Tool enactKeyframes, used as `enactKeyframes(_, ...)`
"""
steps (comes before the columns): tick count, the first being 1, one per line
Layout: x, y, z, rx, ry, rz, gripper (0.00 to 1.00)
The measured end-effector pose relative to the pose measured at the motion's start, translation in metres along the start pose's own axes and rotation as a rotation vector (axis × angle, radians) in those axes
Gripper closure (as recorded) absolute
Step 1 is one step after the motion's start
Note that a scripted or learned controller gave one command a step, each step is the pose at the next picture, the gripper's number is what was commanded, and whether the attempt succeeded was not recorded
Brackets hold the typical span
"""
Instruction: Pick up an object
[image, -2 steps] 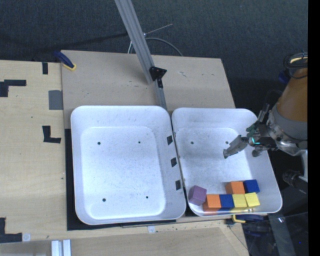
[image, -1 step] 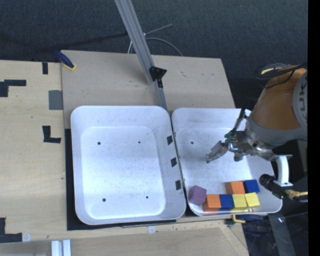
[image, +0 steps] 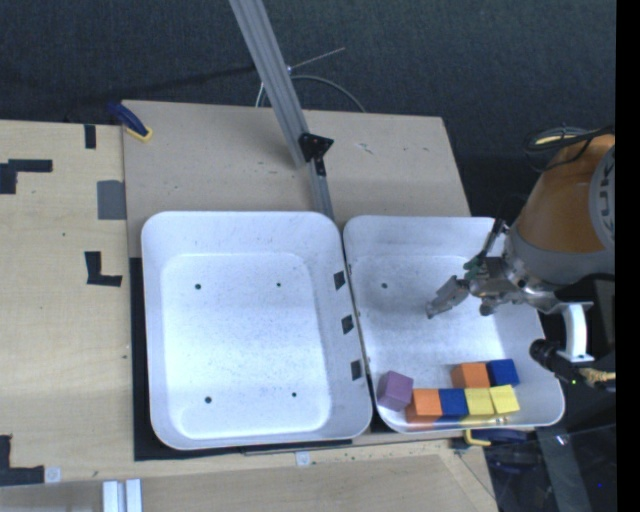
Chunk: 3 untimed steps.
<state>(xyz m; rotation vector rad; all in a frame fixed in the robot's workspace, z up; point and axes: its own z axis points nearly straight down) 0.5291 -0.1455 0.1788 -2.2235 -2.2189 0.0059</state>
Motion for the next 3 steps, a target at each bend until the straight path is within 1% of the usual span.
enactKeyframes(1, 0.015, 0.001, 0.050, 0.004, 0.003, -0.003, 0.00)
enactKeyframes(2, 0.033, -0.004, 0.090, 0.003, 0.003, -0.003, 0.00)
enactKeyframes(3, 0.057, -0.034, 0.088, 0.003, 0.005, -0.003, 0.00)
